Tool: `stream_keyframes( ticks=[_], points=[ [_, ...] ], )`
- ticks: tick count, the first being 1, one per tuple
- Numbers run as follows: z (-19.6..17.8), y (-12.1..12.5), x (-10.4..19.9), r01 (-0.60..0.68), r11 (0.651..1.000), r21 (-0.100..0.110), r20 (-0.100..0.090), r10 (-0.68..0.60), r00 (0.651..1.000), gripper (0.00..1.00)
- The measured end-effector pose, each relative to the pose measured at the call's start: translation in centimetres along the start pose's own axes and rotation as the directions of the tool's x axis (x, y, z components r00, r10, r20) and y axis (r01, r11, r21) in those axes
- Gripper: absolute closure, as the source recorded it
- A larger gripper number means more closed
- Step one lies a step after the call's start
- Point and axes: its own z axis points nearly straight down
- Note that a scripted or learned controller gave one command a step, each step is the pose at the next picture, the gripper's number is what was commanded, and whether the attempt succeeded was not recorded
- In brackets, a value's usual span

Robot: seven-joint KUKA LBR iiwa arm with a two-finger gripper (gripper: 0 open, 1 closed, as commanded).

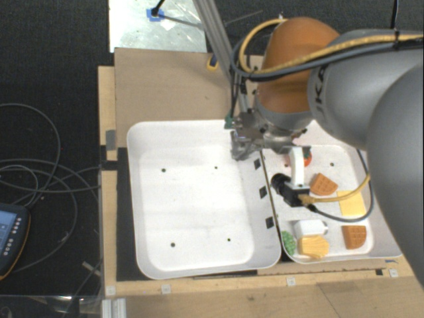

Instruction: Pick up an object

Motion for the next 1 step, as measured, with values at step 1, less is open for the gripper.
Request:
stream_keyframes(
  ticks=[1],
  points=[
    [0.04,0.06,-0.43,-0.008,1.000,0.000,0.002,0.008,1.000,0.00]
  ],
)
